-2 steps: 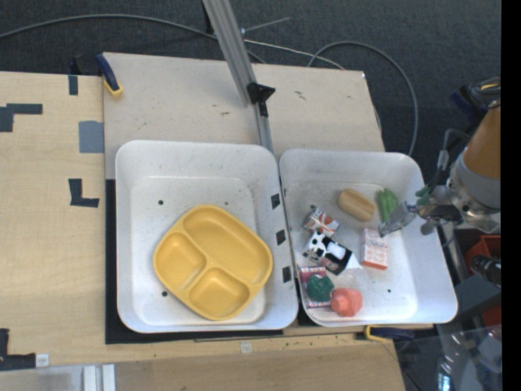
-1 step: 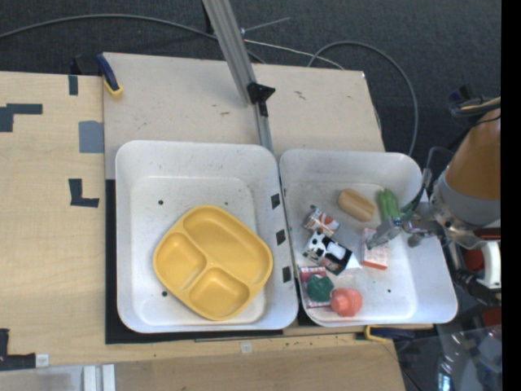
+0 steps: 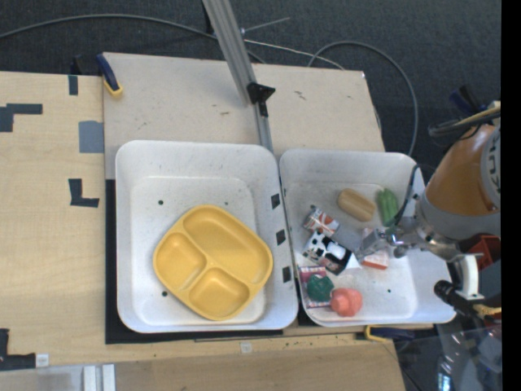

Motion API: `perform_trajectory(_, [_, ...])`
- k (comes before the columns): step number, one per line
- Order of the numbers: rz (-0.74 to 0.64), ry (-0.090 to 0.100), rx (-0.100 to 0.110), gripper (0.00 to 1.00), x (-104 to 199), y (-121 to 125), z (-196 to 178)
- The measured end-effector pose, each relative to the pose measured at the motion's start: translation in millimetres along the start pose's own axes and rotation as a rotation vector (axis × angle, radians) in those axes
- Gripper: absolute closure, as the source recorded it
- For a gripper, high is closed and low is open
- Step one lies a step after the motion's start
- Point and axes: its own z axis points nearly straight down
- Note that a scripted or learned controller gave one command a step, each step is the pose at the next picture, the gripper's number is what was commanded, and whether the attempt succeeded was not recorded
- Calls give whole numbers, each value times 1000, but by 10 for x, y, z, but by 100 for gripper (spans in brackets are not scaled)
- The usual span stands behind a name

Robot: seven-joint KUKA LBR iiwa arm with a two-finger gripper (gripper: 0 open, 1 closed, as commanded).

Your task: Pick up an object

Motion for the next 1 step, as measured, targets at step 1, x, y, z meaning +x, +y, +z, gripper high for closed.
perform_trajectory(1, [-1, 0, -4, 100, 5, 12, -132])
